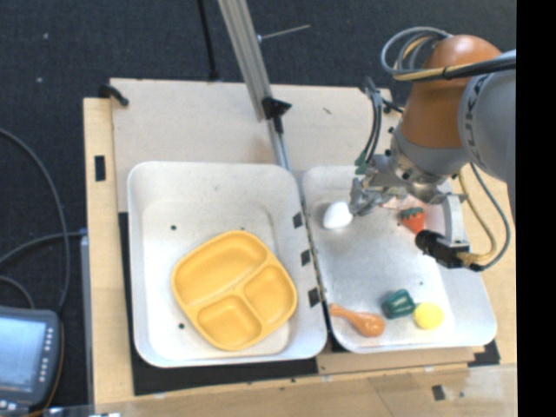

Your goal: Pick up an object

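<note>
White ball [337,215] at the right bin's [452,333] far left, gripper [365,196] just beside.
Probably light, smooth, apt to roll (best pinched across the middle); finger spread impossible to tell. Orange spoon [358,320], green block [399,303], yellow ball [426,316] near the front rim.

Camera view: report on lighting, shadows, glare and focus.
Camera view: even, soft light; weak shadows under the yellow divided plate and the arm; the white ball is nearly washed out against the right bin; focus is mildly soft throughout, with the small green block and yellow ball lacking fine detail.
</note>
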`<state>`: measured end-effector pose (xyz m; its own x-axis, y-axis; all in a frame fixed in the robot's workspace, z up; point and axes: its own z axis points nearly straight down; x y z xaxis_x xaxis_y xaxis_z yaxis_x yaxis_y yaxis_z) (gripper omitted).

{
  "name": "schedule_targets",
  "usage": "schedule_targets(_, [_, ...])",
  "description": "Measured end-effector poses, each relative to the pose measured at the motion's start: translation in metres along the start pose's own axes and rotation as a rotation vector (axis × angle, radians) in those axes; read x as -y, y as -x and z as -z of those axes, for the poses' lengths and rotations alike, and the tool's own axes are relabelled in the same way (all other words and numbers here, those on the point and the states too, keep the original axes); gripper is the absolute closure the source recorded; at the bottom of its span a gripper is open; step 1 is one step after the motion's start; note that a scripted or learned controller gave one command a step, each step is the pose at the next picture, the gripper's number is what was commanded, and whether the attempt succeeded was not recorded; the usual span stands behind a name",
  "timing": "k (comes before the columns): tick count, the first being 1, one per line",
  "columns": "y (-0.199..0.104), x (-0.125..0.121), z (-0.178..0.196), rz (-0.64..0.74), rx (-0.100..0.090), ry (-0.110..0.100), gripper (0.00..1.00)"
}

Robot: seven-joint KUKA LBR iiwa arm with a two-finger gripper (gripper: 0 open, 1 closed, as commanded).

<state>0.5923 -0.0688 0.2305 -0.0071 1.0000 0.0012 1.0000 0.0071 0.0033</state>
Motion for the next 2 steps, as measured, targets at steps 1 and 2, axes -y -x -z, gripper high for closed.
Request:
schedule_targets(1, [-0.055, -0.014, 0.012, 0.001, -0.001, -0.001, 1.0])
schedule_targets(2, [-0.104, -0.019, 0.017, 0.0, -0.001, -0.002, 1.0])
